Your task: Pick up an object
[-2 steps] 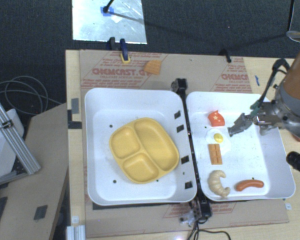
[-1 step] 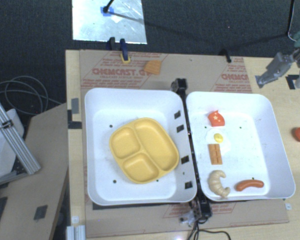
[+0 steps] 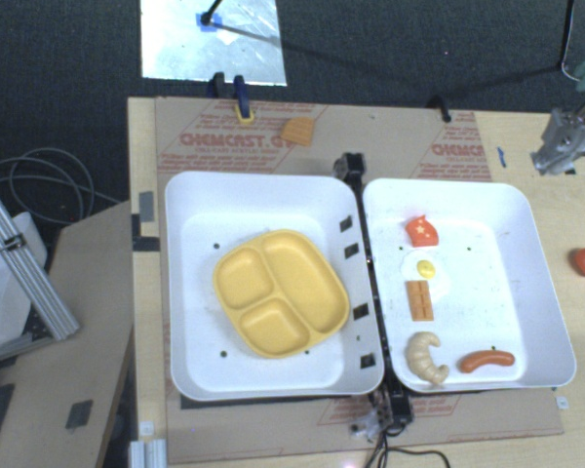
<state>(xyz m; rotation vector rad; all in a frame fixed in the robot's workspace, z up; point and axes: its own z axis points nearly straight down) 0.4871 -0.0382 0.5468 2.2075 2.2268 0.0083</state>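
Two white bins sit side by side on the counter [image 3: 526,178], and nothing has been picked yet. The left bin [image 3: 190,291] holds a yellow divided plate [image 3: 279,291] with bare floor all round it. The right bin [image 3: 526,271] holds the likely targets: a croissant [image 3: 426,355] near the front wall, a sausage [image 3: 487,361] beside it, a waffle strip [image 3: 420,300], a fried egg [image 3: 425,270] and a strawberry [image 3: 421,230], all spaced apart. The pincer [image 3: 564,146] hangs at the far right, beyond the bin rim; I cannot tell how it is set. The whole approach and grasp remain.
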